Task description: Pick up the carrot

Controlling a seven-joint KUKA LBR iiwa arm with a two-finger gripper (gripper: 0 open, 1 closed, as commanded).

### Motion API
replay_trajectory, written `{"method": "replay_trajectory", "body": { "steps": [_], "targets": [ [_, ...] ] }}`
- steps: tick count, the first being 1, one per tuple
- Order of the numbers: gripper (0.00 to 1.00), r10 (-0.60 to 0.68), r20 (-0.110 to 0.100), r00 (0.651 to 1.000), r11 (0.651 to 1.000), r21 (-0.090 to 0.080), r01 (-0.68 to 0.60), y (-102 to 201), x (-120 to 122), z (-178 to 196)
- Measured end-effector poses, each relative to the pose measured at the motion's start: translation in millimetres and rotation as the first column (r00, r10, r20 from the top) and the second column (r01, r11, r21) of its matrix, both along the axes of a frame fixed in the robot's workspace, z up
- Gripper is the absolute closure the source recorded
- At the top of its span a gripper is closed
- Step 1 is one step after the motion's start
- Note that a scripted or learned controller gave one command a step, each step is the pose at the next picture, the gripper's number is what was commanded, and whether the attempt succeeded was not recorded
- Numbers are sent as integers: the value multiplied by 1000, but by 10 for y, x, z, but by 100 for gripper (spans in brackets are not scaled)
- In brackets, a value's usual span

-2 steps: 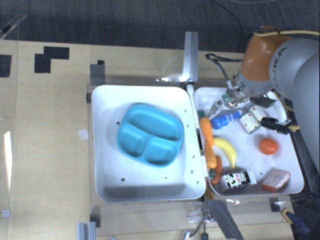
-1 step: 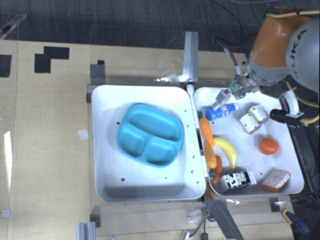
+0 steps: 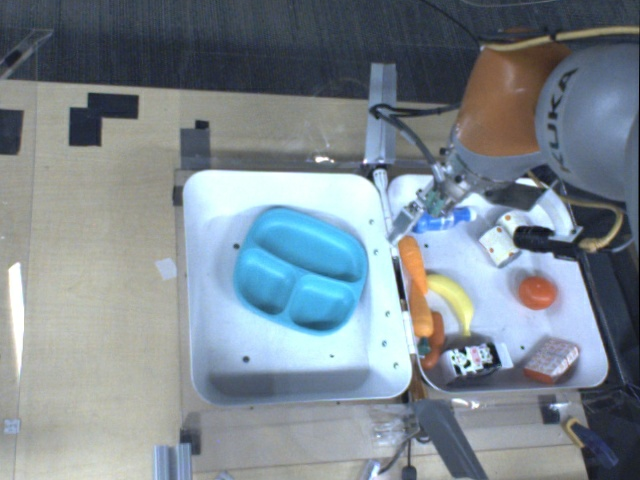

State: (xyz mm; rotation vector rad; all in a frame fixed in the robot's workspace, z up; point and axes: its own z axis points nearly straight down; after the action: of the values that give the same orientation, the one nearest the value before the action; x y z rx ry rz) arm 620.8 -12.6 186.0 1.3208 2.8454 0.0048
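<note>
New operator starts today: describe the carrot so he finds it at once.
Look in the right-hand white bin, along its left wall. The carrot lies there lengthwise, just below the gripper, with the banana on its right. It is long, thin and orange; the banana is yellow and curved.

A pale wooden bench (image 3: 90, 298) meets dark grey carpet (image 3: 200, 18) beyond its far edge.

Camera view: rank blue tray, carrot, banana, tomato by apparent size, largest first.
1. blue tray
2. carrot
3. banana, shorter than the carrot but thicker, so nearly tied
4. tomato
</note>
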Motion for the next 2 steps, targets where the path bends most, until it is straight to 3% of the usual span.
{"method": "replay_trajectory", "body": {
  "steps": [1,2],
  "targets": [
    [0,203,0,979,979,-1,-203,-133,-372,0],
    [0,73,8,997,997,-6,-73,-760,-773,-863]
  ]
}}
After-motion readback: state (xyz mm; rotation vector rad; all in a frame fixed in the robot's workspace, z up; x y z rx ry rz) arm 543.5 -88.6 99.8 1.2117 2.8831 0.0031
